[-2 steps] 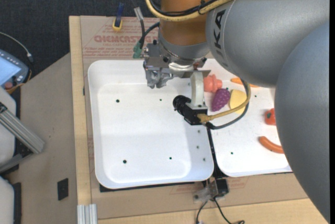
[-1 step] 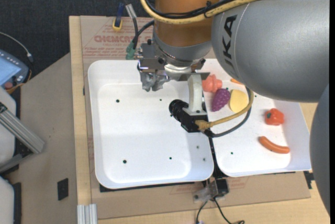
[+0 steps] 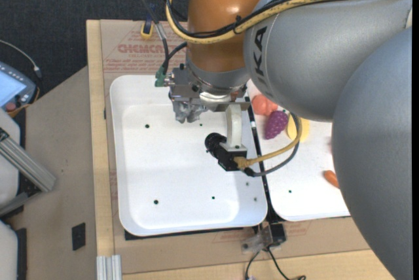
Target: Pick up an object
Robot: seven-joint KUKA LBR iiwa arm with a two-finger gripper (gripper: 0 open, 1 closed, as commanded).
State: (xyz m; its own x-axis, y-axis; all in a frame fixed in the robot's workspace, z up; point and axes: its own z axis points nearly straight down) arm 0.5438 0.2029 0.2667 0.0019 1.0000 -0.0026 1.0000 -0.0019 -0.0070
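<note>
Hovering over the shallow white plastic left bin [image 3: 141, 161], metal end effector [image 3: 188, 115] grip state unreadable; purple knobbly grape cluster [image 3: 275, 123] in right bin [image 3: 308, 207].

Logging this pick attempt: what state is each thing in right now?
gripper: low over the left bin, jaws' opening unclear, nothing seen held.
left bin: lying flat.
purple grape bunch: lying in the right bin.
pink object: beside the grapes, partly hidden.
orange object: partly hidden by the arm.
</note>
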